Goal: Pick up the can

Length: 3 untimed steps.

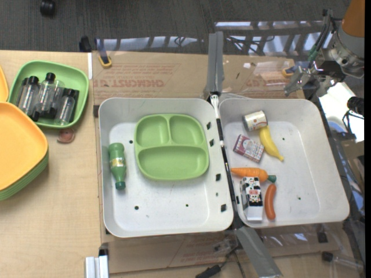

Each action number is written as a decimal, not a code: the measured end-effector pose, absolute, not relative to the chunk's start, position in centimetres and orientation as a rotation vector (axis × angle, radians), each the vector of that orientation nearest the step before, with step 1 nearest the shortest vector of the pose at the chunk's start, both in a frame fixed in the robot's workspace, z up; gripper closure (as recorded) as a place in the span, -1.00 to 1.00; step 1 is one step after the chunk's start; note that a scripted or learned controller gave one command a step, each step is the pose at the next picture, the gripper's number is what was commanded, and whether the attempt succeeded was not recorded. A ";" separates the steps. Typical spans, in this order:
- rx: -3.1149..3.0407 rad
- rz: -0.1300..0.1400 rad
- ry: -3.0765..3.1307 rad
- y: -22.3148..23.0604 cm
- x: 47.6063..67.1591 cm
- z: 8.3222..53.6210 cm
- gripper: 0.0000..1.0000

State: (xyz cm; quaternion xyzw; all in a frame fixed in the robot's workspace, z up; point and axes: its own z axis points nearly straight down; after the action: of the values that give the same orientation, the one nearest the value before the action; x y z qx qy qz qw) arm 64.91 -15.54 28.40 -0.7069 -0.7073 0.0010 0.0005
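The can lies on its side near the back of the right bin, just above the banana; a small pink packet sits beside the banana, with a carrot, a black-and-white carton and a second carrot toward the front; the left bin holds a green divided tray and a green bottle; the gripper hangs above the right bin's far right corner, well apart from the can; whether it is wide or narrow I cannot tell.
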 end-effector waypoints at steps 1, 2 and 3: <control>-1.971 0.003 -2.446 -8.4 65.9 19.3 -1.00; -1.935 0.001 -2.475 -10.2 65.9 9.2 -1.00; -1.942 -0.001 -2.474 -10.4 66.0 10.3 1.00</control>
State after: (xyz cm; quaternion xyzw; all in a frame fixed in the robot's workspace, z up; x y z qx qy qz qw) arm 65.95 -10.42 10.25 -0.6174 -0.7867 -0.0004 -0.0017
